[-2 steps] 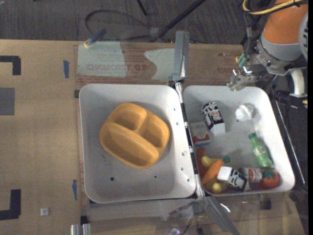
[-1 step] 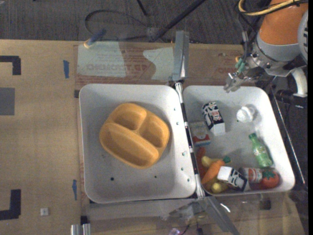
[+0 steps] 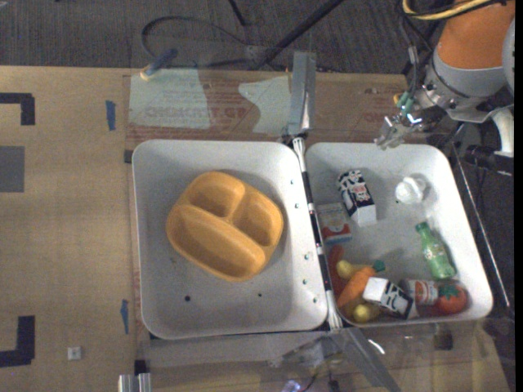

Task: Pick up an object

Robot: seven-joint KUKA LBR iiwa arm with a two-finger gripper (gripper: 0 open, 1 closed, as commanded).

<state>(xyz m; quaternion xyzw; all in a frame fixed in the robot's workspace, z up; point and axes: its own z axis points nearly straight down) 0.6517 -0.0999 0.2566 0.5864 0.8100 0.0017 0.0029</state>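
the arm (image 3: pixel 474 47) reaches in from the right, its grey wrist and orange band above the far right corner of the right bin (image 3: pixel 470 211); the gripper (image 3: pixel 395 131) hangs at the bin's far rim, just outside or over its edge, well apart from every object inside; whether it is spread or pressed together cannot be told at this size, and nothing is seen in it.

the candidates all lie in the right bin; a small black-and-white carton (image 3: pixel 357 194) stands near the far left part, with a red-and-white box (image 3: pixel 335 223) just beside it against the dividing wall; a pale round lid-like piece (image 3: pixel 411 189) sits near the far right; a green bottle (image 3: pixel 435 251) lies along the right side; at the near end a carrot (image 3: pixel 357 282), yellow pieces (image 3: pixel 359 310), a second carton (image 3: pixel 387 295) and a red-capped bottle (image 3: pixel 433 295) are crowded together, touching.

the left bin (image 3: pixel 155 284) bears an orange divided plate (image 3: pixel 225 224).

the step looks like the approach, before any descent; the next move calls for choosing a target that stands free, travelling inward over it, and lowering straight; the upright carton or the pale piece seem the closest and least crowded, while the near heap would likely foul the grasp.
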